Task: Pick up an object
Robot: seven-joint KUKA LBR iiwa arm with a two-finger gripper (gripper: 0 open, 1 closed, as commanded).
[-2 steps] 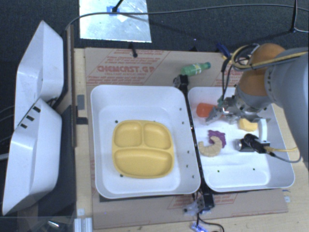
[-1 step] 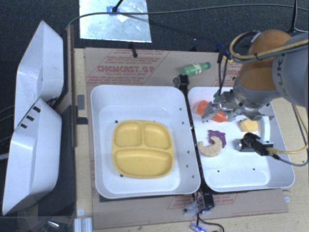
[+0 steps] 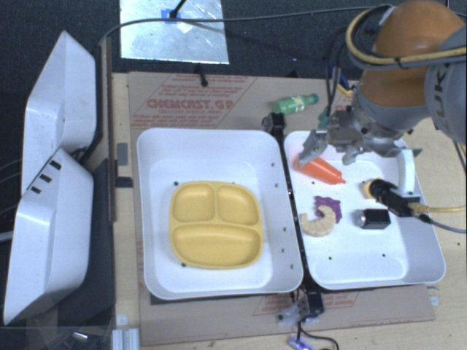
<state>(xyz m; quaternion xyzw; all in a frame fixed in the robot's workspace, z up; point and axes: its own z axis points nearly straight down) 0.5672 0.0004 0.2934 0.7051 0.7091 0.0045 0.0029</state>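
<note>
Right bin (image 3: pixel 365 265): near floor bare; orange carrot (image 3: pixel 325 170) and purple-tan toy (image 3: pixel 323 217) block its far-left part. Yellow divided plate (image 3: pixel 216 223) fills the left bin's (image 3: pixel 157 195) middle.

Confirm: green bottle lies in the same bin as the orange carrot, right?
No. The green bottle lies outside both bins, on the bench beyond their far edge, as the camera view shows. The orange carrot is in the right-hand bin.

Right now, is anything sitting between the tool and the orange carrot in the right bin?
Nothing visible is in the way. The tool hangs just above the carrot, at the back left of the right bin. The purple piece lies apart from the carrot, nearer the front.
</note>
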